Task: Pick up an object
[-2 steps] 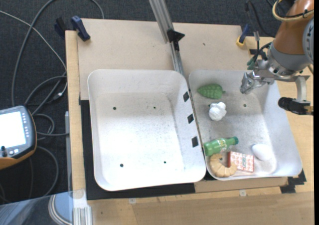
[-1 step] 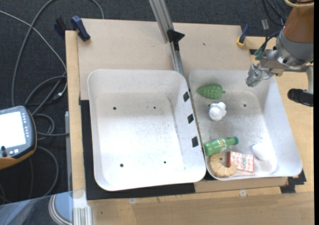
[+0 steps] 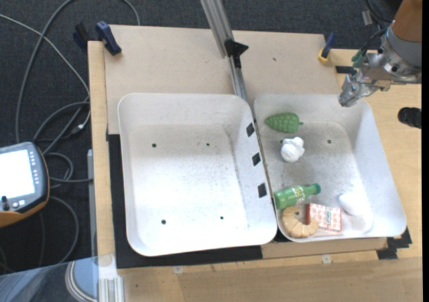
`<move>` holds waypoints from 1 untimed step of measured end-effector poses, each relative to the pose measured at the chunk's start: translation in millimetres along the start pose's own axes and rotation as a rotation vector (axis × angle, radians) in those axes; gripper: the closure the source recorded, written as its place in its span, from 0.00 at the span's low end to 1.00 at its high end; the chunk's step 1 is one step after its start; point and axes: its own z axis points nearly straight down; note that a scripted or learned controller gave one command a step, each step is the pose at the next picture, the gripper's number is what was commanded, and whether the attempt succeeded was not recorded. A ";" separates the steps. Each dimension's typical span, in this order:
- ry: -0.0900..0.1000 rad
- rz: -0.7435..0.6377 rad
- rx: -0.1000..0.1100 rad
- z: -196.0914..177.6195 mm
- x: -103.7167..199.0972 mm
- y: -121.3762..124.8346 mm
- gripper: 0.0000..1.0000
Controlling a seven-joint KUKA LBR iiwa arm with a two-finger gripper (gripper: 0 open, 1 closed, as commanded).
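Taking the right bin point(image 3: 375, 140) as landmark: one bare bin point(image 3: 134, 113) lies left of it. Inside, presumably heaped as pickable stock, are one green leafy piece point(image 3: 282, 122), white lump point(image 3: 291, 150), green bottle point(image 3: 295, 194), bagel point(image 3: 299, 221), red packet point(image 3: 325, 217), white blob point(image 3: 352, 204). The gripper point(image 3: 348, 96) hangs over its far rim, grip unreadable.

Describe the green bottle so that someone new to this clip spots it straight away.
Look in the right-hand white bin, toward its near left corner. The small green plastic bottle lies on its side just above the round tan bagel. Unlike the bumpy green leaf-shaped toy farther back, it is smooth and elongated.
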 end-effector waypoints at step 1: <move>0.005 -0.005 0.007 3.6 60.3 4.4 1.00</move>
